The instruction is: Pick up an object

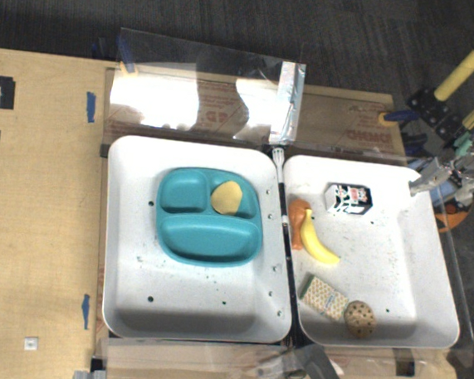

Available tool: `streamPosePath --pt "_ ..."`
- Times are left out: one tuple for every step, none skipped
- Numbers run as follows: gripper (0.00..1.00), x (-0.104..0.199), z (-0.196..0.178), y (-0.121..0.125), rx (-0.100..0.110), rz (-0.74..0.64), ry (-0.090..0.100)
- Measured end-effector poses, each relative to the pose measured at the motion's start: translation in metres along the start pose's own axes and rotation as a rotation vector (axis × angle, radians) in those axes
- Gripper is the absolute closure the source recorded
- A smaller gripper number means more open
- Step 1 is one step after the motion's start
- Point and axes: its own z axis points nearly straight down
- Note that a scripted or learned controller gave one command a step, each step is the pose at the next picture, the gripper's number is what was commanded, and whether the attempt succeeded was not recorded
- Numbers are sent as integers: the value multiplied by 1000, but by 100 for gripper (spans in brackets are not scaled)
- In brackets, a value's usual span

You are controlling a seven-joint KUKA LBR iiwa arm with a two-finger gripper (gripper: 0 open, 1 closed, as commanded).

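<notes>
**Two bins with food items, arm at the right edge**

From the camera view above the bench, two shallow white plastic bins stand side by side. The left bin [124, 240] carries a teal plastic divided plate [209, 223] with three compartments. A round yellow-tan piece like a small potato or lemon [227, 197] lies in the upper right compartment of this plate; the other two compartments show only the teal surface.

The right bin [405, 267] holds the other objects. A small black and white carton with a printed pattern [349, 199] lies near the upper middle of the bin. Close to the left wall lies a yellow toy banana [315, 242], and an orange piece [299, 220] touches it on the left side, partly under the banana. Lower down, a flat rectangular packet with a green and beige pattern [323, 296] lies tilted, and just beside it on the right is a round brown speckled cookie-like ball [360, 318].

The gripper [438, 177] of the arm is at the right upper corner of the right bin, above its rim, well apart from all objects. It is small and blurred here, so I cannot tell how it stands. Nothing is visible held in it.
</notes>
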Motion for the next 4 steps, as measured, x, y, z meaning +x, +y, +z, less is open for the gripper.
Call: streamPosePath --pt "0 -26 140 -81 11 -62 6" --pt "0 4 197 -105 -5 -251 -2" --pt "0 80 174 -42 -5 -295 2" --pt "0 95 197 0 -6 -335 -1"
